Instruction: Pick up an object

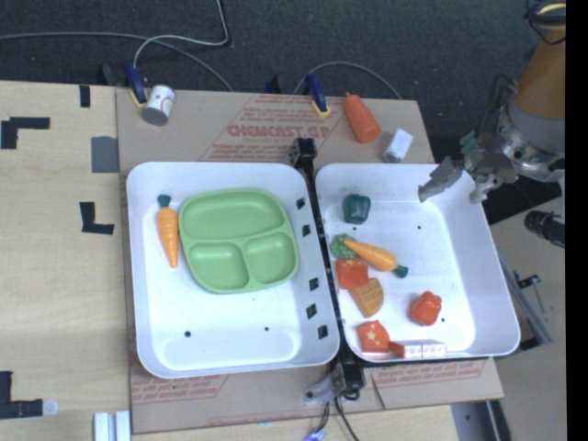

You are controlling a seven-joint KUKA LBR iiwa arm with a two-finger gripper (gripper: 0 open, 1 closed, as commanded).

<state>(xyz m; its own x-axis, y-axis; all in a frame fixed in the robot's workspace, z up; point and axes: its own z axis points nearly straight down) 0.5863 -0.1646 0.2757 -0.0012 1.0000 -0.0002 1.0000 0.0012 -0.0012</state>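
White right bin (478, 283) holds 6 toys; claw (457, 184) spread apart above its far edge, nothing blocking.

Robotics lab, clamped bins (147, 274), cables (184, 39)

Dark carpet (386, 16) is covering the floor from ten to two o'clock, a thin cable (197, 44) trailing across it. A pale wooden benchtop (46, 274) is filling nine o'clock — brown cardboard (266, 127) lying beside it.
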